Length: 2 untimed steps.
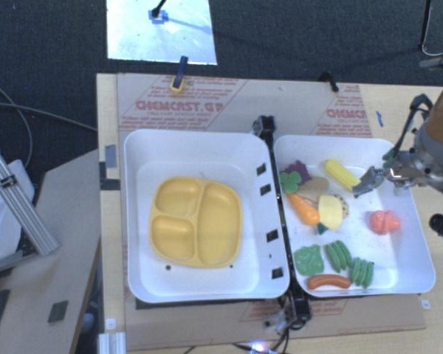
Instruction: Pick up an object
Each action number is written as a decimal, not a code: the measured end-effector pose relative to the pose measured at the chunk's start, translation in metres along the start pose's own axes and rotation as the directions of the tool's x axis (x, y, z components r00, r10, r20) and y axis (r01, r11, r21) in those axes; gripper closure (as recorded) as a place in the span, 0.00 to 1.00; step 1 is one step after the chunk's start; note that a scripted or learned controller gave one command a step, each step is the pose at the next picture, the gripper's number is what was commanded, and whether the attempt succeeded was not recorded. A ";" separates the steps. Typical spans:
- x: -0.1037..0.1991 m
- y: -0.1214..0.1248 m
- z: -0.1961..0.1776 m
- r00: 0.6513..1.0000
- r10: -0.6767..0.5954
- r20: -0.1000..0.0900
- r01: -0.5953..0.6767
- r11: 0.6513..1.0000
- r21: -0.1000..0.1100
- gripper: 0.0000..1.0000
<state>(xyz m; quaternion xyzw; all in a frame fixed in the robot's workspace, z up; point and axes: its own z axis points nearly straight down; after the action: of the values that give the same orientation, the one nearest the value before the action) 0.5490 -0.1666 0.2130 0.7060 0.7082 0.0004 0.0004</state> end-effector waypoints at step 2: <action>-0.038 -0.026 0.116 1.000 0.004 0.005 -0.004 1.000 -0.006 0.00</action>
<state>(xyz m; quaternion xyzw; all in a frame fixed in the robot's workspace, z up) 0.5232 -0.2047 0.0966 0.7075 0.7067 0.0007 0.0041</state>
